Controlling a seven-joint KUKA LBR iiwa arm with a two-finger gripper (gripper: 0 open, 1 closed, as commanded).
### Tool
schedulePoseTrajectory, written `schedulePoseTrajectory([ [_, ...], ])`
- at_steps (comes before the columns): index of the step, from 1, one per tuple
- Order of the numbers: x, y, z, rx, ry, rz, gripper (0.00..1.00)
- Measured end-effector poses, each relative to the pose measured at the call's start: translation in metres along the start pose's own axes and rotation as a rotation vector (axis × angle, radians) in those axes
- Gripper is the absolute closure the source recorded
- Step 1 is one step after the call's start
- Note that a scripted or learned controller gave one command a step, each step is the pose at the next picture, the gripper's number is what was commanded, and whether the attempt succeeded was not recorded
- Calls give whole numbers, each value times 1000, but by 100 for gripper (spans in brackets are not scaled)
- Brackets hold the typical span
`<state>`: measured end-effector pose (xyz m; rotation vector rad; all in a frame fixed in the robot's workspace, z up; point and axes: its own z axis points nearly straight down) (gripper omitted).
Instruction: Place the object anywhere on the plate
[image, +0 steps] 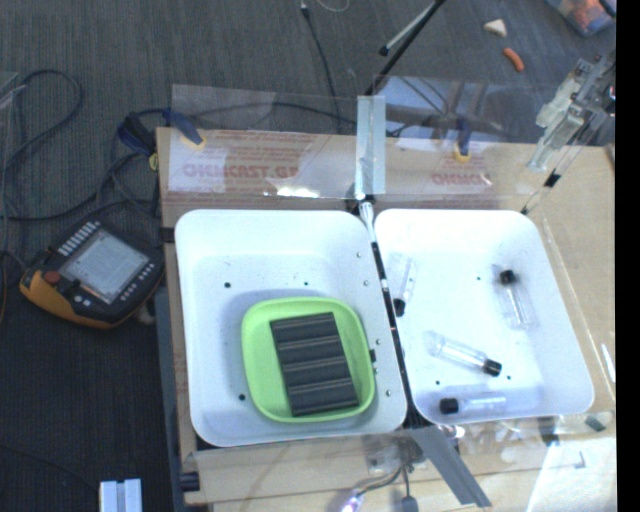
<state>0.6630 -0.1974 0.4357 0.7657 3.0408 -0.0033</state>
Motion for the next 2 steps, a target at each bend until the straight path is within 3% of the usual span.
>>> schedulePoseTrajectory([
  [1, -7, -26, 0, -1, -1, -245, 0],
  [2, -11, -22, 0, -2, 0, -442, 0],
])
